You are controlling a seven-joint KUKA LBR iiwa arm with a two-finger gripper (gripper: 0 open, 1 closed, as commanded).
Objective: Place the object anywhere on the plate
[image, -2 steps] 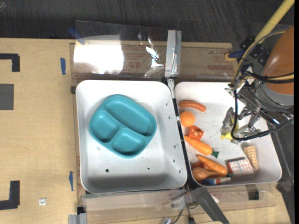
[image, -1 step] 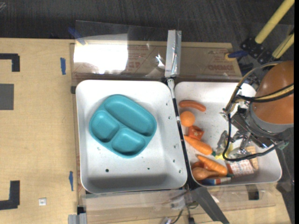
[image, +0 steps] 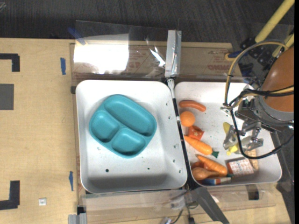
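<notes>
A teal plate (image: 122, 124) with three compartments lies in the left bin (image: 88, 171). The right bin (image: 212, 94) holds toy food: a sausage (image: 192, 106), an orange ball (image: 187, 119), a red piece (image: 196, 133), two carrots (image: 200, 146) (image: 212, 164), a tan piece (image: 200, 174) and a small box (image: 242, 166). My gripper (image: 242, 141) hangs low over the right side of that bin, just above the box. Its fingers (image: 230, 136) stand apart, open, with nothing clearly between them. A yellow piece (image: 232, 149) shows partly under the left finger.
A metal divider (image: 179, 125) separates the two bins. Cables (image: 233, 85) loop around the wrist above the right bin. A clear plastic sheet (image: 121, 55) lies behind the left bin. The wooden bench (image: 35, 125) stretches to the left.
</notes>
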